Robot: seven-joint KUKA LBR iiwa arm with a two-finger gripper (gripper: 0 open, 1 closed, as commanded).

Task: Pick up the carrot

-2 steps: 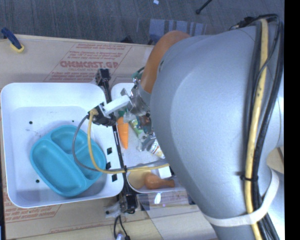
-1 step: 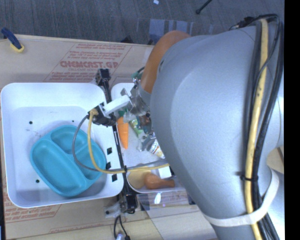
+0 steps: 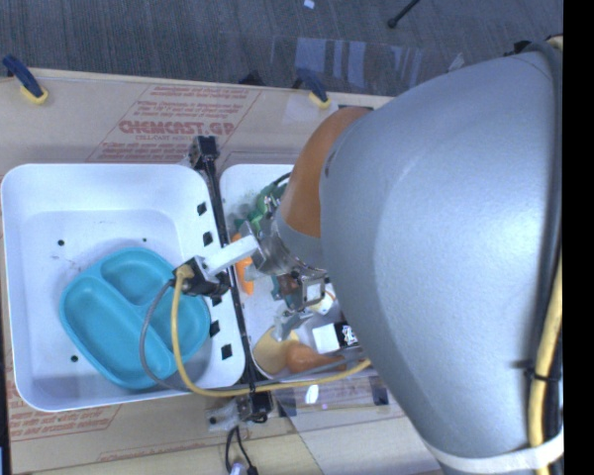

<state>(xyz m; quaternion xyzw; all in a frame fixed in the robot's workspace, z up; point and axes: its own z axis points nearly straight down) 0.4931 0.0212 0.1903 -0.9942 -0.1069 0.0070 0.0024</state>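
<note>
The arm (image 3: pixel 445 245) looms over the right bin (image 3: pixel 246 181), end effector (image 3: pixel 295 300) down at centre frame, grip impossible to read. The carrot (image 3: pixel 242 237), a small orange sliver, sits by the divider. Looks like the approach step; next comes lining up over it.

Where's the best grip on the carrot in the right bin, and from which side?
Only a small orange piece of the carrot shows, at the right bin's left wall beside the divider; the arm covers the rest, so its long axis can't be read. Likely best to come from above, across its narrow width, fingers kept off the wall.
</note>
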